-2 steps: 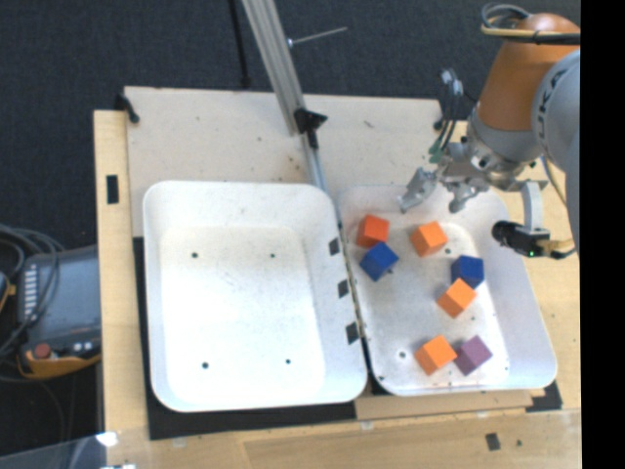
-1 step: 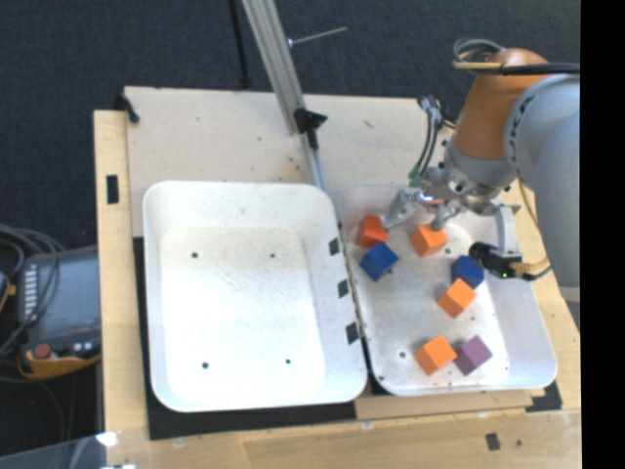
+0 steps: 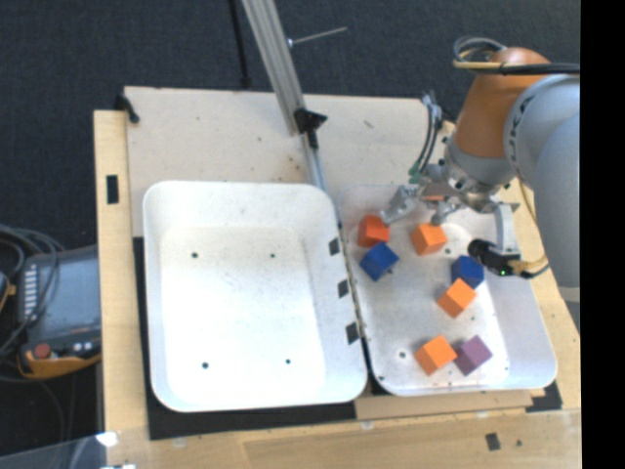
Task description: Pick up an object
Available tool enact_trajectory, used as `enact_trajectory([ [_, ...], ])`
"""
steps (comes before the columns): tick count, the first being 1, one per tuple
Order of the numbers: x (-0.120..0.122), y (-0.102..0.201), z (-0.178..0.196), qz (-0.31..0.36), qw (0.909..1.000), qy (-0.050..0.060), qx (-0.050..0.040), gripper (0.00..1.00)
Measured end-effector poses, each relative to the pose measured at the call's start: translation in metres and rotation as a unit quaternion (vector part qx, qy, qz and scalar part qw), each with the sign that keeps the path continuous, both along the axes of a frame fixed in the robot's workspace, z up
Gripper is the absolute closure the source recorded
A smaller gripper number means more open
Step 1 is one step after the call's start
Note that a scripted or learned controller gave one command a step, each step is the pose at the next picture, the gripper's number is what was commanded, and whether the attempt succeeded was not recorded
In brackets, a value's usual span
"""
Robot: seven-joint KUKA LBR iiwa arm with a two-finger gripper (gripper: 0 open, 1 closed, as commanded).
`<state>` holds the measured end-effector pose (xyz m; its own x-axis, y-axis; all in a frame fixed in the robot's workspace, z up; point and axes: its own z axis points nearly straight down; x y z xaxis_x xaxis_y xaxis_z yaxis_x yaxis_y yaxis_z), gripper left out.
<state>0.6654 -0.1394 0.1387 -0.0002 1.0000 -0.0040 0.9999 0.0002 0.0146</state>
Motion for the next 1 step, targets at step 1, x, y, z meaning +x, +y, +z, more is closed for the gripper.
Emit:
enact_trajectory([
  [1, -0.0001, -0.0008, 0.0084, -0.001, 1.0, 0.0, 0.0, 1.0],
])
